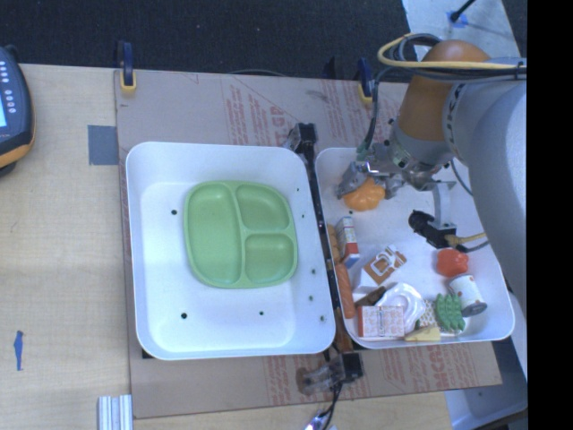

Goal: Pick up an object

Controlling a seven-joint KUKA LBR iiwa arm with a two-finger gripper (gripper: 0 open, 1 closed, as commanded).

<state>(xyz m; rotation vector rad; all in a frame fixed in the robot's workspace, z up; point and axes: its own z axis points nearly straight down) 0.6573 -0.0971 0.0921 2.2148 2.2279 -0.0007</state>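
Two shallow white bins sit side by side on the surface. The left bin carries a green divided plate. The right bin carries a scatter of small items. The tool is positioned over the far-left corner of the right bin, with the arm entering from the right of the view. The nearest candidate for the pick is an orange rounded object, which lies directly at the tool tip, on the side toward the near rim. Object and tool appear to touch or nearly touch. The view does not resolve whether the tool is open or closed, nor whether the orange rounded object is held, so treat it as resting on the bin floor. The object reads as compact and slightly wider than deep; no clear long axis is available for alignment. The governing relation is therefore vertical: the target sits just below and marginally nearer than the tool, so a short descent should suffice, with little lateral correction. The bin wall lies just beside the object on its left, so clearance there is judged tight. The other items, including a red object and a small can, lie well apart toward the near-right corner.
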